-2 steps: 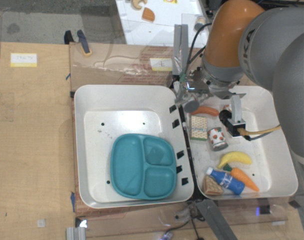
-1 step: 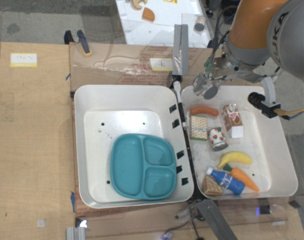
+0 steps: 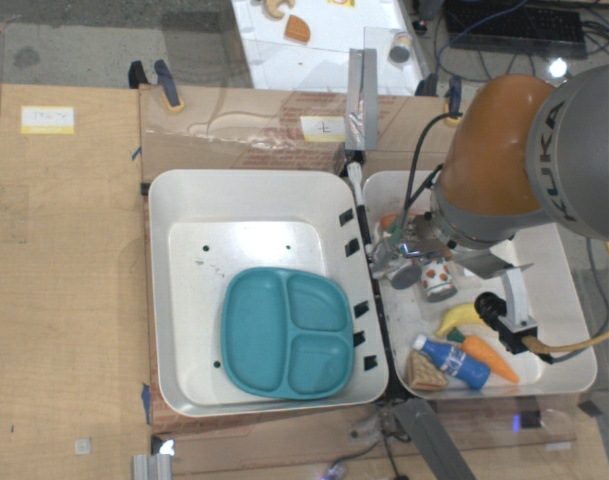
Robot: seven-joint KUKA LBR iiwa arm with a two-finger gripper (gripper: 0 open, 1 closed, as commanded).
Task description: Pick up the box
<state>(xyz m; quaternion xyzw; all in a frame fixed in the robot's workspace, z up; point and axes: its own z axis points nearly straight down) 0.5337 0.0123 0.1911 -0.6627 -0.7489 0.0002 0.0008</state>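
Which thing is the box I cannot tell for sure. The most box-like one is a small tan packet (image 3: 421,371) in the near left corner of the right bin (image 3: 574,368). It touches a blue bottle (image 3: 456,362), which lies just to its right. An orange carrot (image 3: 490,359) lies along the other side of the bottle, and a yellow banana (image 3: 460,318) lies just behind these two. A little further back a small white cup with red dots (image 3: 439,279) stands tilted.

The tool (image 3: 392,258) is low in the far left part of the same bin, near the wall between the two bins and just left of the cup. It is apart from the tan packet. Whether it is open or closed I cannot tell, and nothing can be seen held in it. The arm (image 3: 504,158) covers the far part of this bin.

The left bin (image 3: 174,268) holds a teal tray with three compartments (image 3: 287,333). Both bins stand on the bench (image 3: 54,288).
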